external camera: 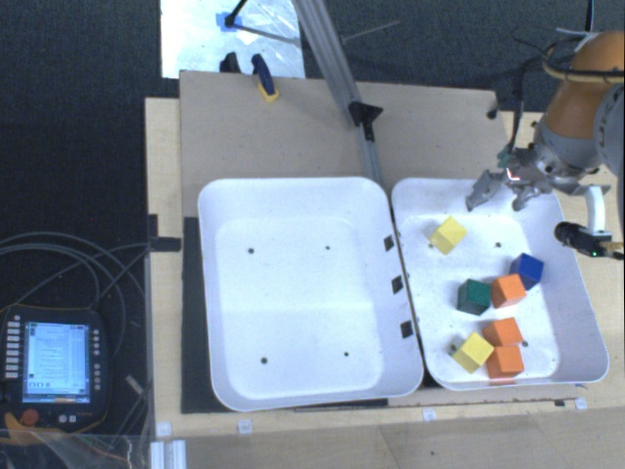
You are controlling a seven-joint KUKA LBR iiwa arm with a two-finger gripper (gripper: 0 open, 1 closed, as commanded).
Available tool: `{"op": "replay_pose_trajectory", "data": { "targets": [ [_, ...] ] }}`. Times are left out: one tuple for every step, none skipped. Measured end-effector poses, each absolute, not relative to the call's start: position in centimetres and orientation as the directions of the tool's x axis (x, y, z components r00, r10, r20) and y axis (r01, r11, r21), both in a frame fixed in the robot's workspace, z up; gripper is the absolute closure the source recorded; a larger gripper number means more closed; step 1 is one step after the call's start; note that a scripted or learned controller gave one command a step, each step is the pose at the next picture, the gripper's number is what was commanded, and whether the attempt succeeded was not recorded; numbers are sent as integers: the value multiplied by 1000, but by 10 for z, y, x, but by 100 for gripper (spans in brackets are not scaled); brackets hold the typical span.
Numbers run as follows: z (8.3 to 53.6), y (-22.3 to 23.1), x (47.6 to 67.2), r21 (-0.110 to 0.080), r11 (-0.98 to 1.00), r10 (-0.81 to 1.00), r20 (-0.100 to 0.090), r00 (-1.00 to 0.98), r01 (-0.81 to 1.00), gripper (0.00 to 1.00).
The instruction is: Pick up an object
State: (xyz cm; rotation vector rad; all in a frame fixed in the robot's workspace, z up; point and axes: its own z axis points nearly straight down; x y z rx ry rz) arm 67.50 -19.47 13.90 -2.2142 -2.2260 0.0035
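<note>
My gripper (pixel 502 197) hangs over the far edge of the right bin (pixel 571 345), fingers spread apart with nothing between them. A yellow cube (pixel 448 234) lies just left of and nearer than the fingers. Further toward the front sit a blue cube (pixel 527 269), a green cube (pixel 474 296), an orange cube (pixel 509 289), a second yellow cube (pixel 474 352) and two more orange cubes (pixel 504 331), (pixel 505 362).
The left bin (pixel 220 291) lies beside the right one. A grey tripod leg (pixel 332 57) slants down to the bins' shared far corner. Clamps (pixel 259 74) sit at the board's far edge. A teach pendant (pixel 54 364) lies at the lower left.
</note>
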Motion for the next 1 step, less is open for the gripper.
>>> {"op": "replay_pose_trajectory", "data": {
  "targets": [
    [105, -194, 675, -1, 6, 1000, -1, -6, 1000, 0]
  ]
}}
